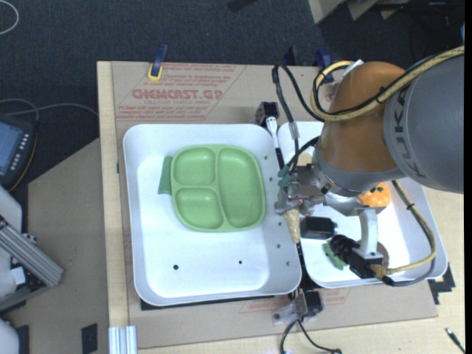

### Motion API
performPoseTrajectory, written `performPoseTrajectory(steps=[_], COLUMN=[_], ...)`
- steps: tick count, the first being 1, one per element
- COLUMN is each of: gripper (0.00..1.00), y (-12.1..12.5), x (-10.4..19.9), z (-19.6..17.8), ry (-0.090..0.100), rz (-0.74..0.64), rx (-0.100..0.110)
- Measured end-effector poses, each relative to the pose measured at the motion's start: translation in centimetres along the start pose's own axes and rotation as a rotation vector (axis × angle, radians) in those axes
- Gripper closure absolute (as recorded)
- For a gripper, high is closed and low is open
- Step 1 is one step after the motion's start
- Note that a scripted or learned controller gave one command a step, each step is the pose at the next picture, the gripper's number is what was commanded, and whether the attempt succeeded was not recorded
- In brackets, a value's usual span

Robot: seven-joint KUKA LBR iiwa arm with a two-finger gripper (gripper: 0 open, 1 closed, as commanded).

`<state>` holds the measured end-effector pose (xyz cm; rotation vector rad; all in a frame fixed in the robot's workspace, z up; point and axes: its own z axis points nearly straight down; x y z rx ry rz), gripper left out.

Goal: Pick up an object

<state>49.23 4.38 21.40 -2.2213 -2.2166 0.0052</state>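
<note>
- One green divided plate (218,187), three compartments, lies flat in the left bin (147,220).
- End effector (295,216) sits over the right bin (413,234); grip state unclear.

Single fixed cam, high above the bench, looking down at a slant

One view only, so no overlap w/ another. Cam sits overhead, far enough back to take in both white bins side by side: left bin (147,220) fully in frame near centre, right bin (417,231) toward the right edge and largely covered by the arm (369,135), which comes in from the right and sits nearest the lens, so it looms large. Cardboard bench top (184,91) spans the mid frame; top of frame reaches past the bench's far edge to dark carpet (88,13), left edge catches floor and gear beside the bench
</note>
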Motion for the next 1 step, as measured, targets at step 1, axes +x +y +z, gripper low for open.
performPoseTrajectory(steps=[1], gripper=[1.0], y=[0.31], x=[0.04], z=[-0.09], ry=[0.0], rz=[-0.001], rx=[-0.005])
